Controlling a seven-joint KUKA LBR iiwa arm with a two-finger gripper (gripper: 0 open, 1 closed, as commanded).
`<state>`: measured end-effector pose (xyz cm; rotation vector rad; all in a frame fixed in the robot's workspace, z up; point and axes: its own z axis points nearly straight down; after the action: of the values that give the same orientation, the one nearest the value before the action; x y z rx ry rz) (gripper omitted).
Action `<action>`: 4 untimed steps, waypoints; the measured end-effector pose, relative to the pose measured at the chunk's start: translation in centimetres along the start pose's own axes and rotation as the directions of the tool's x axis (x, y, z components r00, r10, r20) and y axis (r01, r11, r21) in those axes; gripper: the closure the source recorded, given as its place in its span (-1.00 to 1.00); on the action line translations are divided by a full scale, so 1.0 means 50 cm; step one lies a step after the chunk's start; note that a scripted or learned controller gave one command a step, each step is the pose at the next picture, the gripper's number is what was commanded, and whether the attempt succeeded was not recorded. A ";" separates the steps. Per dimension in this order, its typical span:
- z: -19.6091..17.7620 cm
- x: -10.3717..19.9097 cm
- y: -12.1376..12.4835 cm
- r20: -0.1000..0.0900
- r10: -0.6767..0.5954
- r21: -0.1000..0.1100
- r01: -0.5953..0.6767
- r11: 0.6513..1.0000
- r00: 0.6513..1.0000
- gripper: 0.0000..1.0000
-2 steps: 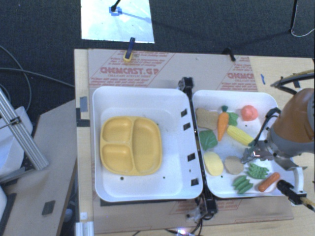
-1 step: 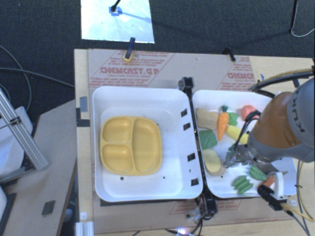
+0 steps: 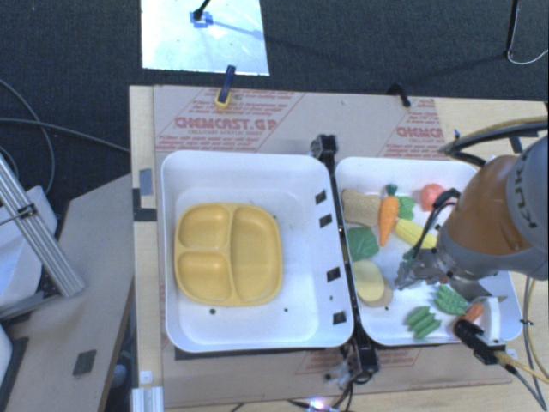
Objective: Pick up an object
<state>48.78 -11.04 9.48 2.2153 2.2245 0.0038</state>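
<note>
The right bin holds several toy foods. Among them are an orange carrot, a yellow corn cob, a green leafy piece, a pale yellow potato-like piece, a beige bread piece, a red-orange tomato, a green pea pod and a ridged green piece. My gripper is low over the middle of this bin, just right of the potato-like piece and below the corn. The arm's orange band hides the bin's right part.
The left bin holds a yellow divided plate. A black clamp strip runs between the two bins. A small orange piece lies near the right bin's front corner. Cardboard lies under both bins.
</note>
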 end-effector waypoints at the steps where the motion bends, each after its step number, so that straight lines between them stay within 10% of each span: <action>1: -0.020 0.000 0.002 0.000 -0.001 -0.002 0.001 1.000 1.000 1.00; 2: -0.020 0.000 0.002 0.000 -0.001 -0.002 0.001 1.000 1.000 -1.00; 3: -0.007 -0.033 0.209 0.004 -0.003 -0.007 0.003 1.000 1.000 -1.00; 4: 0.021 -0.204 0.105 0.003 0.011 0.004 -0.011 1.000 1.000 -1.00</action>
<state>54.09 -21.24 8.42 2.2281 2.2129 -0.0032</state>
